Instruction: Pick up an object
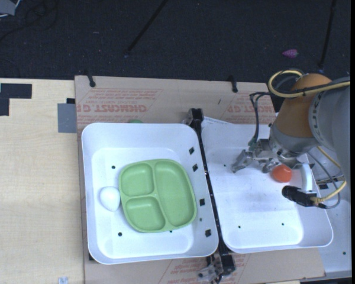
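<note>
An orange ball (281, 173) is lying in the right bin (266, 218), near its right side, just beside the arm's wrist. The gripper (247, 160) is hanging low over the same bin, to the ball's left, with its fingers spread and nothing between them. In the left bin (100, 141), a green three-compartment tray (157, 194) is sitting flat, with a white egg-shaped object (110, 198) touching its left edge.

One fixed overhead camera looks down aslant on both white bins (92, 158).
</note>
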You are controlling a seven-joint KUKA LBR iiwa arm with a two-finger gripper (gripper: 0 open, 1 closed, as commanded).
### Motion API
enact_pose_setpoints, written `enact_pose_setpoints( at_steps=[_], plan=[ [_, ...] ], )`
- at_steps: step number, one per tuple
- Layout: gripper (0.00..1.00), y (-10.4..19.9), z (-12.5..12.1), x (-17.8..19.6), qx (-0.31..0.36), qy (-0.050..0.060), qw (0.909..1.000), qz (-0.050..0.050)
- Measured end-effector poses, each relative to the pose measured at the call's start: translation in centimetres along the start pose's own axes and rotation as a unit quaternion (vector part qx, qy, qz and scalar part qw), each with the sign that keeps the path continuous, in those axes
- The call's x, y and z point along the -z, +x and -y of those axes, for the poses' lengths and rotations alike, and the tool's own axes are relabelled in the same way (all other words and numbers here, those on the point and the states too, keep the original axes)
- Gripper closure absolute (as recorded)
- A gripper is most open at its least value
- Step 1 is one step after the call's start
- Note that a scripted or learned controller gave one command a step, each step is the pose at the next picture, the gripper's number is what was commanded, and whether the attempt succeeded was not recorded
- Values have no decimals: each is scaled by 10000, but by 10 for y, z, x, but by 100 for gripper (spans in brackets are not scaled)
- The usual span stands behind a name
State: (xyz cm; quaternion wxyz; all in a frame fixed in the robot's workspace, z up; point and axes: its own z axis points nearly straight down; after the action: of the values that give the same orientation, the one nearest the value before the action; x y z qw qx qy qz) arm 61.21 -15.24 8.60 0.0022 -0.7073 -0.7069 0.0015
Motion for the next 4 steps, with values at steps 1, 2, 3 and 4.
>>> enact_pose_setpoints(
  at_steps=[1, 2, 3, 4],
  plan=[
    [100, 0, 0, 11, -6, -4, 10000, 0],
    [100, -7, 7, 62, -5, -32, 10000, 8],
    [100, -16, 4, 111, -8, -36, 10000, 9],
    [100, -11, 9, 172, 10, -47, 10000, 9]
  ],
)
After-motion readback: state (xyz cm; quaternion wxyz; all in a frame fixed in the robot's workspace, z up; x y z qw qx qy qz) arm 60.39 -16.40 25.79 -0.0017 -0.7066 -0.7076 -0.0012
